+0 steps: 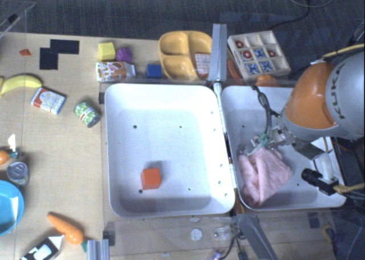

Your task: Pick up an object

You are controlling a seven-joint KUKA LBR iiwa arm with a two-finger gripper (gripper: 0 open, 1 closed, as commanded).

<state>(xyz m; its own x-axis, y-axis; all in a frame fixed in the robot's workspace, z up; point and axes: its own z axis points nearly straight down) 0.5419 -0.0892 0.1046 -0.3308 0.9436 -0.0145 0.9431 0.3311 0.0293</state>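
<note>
A crumpled pink cloth [261, 174] lies in the right bin [245, 108], against its near left side. My gripper [263, 142] is low over the cloth's far edge, under the arm's orange band [308, 102], and seems to touch the fabric. A small orange-red cube [151, 178] rests alone in the left bin [171, 99], near its front.
Behind the bins stand a yellow divided dish [183, 53] and a tic-tac-toe board [258, 53]. On the bench to the left lie a banana [20, 84], a small carton [48, 101], a can [86, 113], a carrot [65, 228] and a blue bowl [8, 207].
</note>
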